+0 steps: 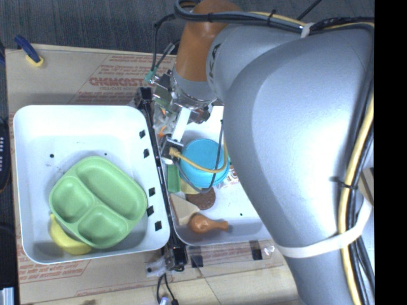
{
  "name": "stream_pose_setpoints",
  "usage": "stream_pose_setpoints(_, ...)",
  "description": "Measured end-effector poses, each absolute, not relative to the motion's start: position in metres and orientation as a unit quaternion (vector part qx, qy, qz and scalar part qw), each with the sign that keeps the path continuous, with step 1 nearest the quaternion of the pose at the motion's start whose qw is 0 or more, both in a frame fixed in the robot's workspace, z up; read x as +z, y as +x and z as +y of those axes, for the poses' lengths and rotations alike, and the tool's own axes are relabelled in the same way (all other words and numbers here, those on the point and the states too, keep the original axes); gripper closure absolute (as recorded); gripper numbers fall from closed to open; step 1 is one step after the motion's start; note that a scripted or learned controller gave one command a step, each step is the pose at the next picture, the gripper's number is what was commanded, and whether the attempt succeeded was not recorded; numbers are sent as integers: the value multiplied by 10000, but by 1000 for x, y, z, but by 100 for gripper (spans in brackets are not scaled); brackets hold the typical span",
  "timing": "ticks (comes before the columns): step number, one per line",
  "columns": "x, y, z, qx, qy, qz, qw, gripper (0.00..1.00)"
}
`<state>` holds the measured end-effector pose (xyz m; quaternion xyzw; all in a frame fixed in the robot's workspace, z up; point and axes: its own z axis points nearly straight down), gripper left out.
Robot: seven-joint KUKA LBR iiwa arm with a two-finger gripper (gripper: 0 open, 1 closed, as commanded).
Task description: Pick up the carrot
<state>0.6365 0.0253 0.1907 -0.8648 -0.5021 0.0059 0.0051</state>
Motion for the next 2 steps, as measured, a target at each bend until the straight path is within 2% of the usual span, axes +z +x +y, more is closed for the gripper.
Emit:
stream_pose_setpoints(1,191,655,92,57,-8785,-4776,15,100)
stream_pose_setpoints(2,190,526,76,74,-9199,-3921,27,100)
